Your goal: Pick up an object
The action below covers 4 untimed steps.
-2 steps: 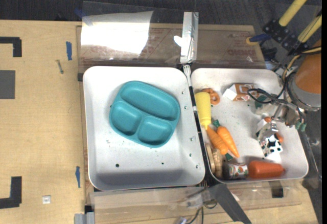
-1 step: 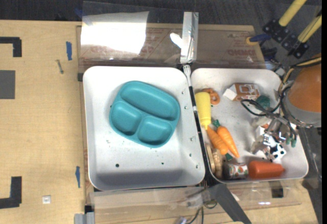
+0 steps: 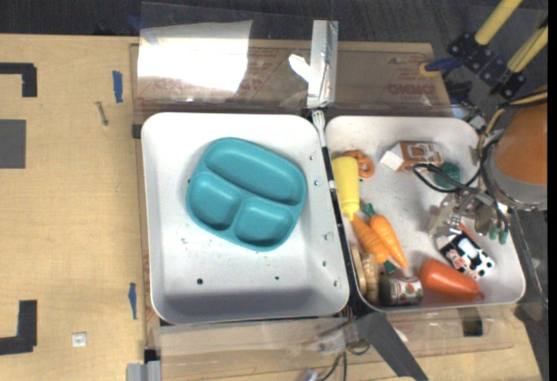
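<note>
My gripper [image 3: 459, 218] hangs low over the right side of the right bin [image 3: 513, 292], below the arm's orange band [image 3: 525, 147]. Just in front of it lies a small black-and-white toy [image 3: 468, 256], close to the gripper's tip; I cannot tell if they touch. An orange-red toy vegetable [image 3: 448, 279] lies at the bin's front. Two orange carrots [image 3: 380, 237] and a yellow toy [image 3: 347, 184] lie along the bin's left wall. A small can [image 3: 402, 290] rests at the front left. A brown-and-white packet [image 3: 416, 153] sits near the back.
The left bin [image 3: 165, 197] holds a teal divided plate [image 3: 246, 191]. Clear plastic sheeting [image 3: 226, 66] and a metal strip [image 3: 322, 62] stand behind the bins. Yellow-handled black clamps [image 3: 487, 57] and cables crowd the back right corner.
</note>
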Motion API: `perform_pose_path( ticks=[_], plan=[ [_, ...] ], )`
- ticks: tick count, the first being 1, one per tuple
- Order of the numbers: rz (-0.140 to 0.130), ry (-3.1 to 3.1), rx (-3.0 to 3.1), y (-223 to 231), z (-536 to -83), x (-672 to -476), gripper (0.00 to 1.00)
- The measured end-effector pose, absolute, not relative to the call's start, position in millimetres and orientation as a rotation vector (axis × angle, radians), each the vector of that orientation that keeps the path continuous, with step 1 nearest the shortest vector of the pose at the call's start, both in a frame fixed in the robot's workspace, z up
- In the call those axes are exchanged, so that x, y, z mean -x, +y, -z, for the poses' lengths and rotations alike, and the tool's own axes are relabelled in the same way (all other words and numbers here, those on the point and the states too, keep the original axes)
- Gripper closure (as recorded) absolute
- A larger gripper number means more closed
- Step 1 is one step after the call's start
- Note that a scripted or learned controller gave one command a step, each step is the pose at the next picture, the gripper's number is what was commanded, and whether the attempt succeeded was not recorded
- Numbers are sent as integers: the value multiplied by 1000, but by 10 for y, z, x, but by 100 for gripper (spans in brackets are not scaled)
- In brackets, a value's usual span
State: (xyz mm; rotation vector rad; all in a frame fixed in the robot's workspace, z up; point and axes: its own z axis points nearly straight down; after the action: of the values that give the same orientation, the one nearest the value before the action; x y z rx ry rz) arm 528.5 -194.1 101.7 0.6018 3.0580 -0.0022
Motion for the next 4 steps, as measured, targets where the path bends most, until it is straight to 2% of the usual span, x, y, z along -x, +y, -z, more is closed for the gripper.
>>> perform_pose_path(
  ticks=[1,2,3,4],
  plan=[
    [-3,3039,-743,-1369,-2003,-5221,100],
    [-2,3054,-687,-1405,-2445,-5948,100],
    [-2,3055,-698,-1389,-2472,-6542,100],
    [-3,3052,-732,-917,-2372,-6490,100]
  ],
)
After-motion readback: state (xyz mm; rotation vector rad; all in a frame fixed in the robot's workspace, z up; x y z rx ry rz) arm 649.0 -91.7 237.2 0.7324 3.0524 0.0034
